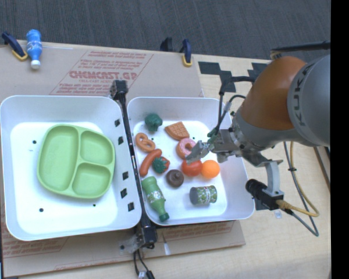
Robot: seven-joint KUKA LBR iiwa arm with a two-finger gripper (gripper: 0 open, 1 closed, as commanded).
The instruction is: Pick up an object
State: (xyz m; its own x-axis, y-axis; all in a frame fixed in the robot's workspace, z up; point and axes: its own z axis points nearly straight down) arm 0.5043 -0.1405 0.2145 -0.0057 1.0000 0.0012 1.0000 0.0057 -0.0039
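Camera view: the gripper (199, 150), its closure untellable, is poised just above a tomato (191, 168), judged light, smooth, best pinched across its middle.

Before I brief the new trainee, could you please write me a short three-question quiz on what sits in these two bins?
1. True or false: the green divided plate lies in the left bin.
2. Which lies nearest the gripper? A green bottle B pink donut C pretzel
3. Fill in: beside the tomato, on its right, lies an ____ ball.

Key: 1 true; 2 B; 3 orange.
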